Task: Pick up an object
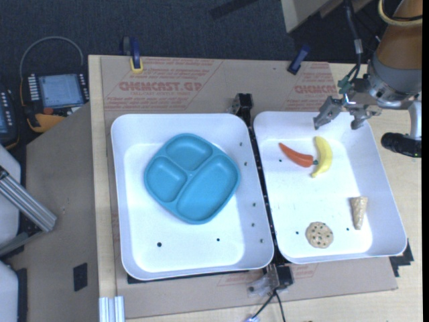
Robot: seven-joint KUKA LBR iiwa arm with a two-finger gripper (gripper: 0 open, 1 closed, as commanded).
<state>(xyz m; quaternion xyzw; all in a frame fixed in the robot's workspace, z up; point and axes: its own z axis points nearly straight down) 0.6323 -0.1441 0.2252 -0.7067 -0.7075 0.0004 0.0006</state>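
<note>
The right bin (pixel 382 180) holds a yellow banana (pixel 324 156), an orange-red carrot (pixel 295 154) lying against it, a round cookie (pixel 319 235) near the front, and a pale bread piece (pixel 359 210) at the right. My gripper (pixel 342 115) hovers over the back edge of the right bin, just behind the banana. Its two fingers (pixel 326 115) are spread apart and nothing is between them. The arm with its orange band (pixel 402 42) comes in from the upper right.
A blue divided plate (pixel 192 178) lies in the left bin (pixel 134 240). Clamps (pixel 136 54) hold the cardboard base at the back. A small screen device (pixel 59 90) sits off the bench at far left.
</note>
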